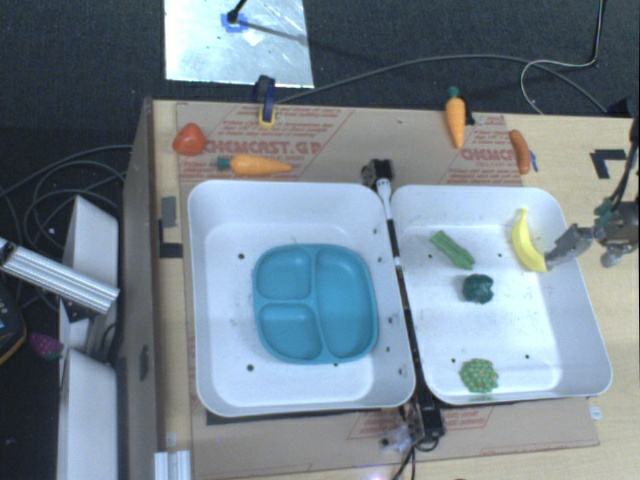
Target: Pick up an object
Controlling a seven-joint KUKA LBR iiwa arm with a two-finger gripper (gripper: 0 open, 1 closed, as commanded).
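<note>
hovering at the right rim of the right bin (590,338), the gripper (592,241) has its fingers spread apart with nothing between them, so no object is picked up yet. the banana (527,240) lies just beside the nearer fingertip, inside the bin. farther from the fingers sit a green stick (452,249), a dark green lump (478,288) and a bumpy green ball (479,375). judging from this, the whole grasp and lift remain.

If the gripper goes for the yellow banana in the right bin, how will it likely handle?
The banana looks like smooth toy plastic, so probably light, stiff and a bit slippery. Its curve suggests it may pivot or slide when nudged. It lies near the right bin wall, which could crowd a finger.
</note>
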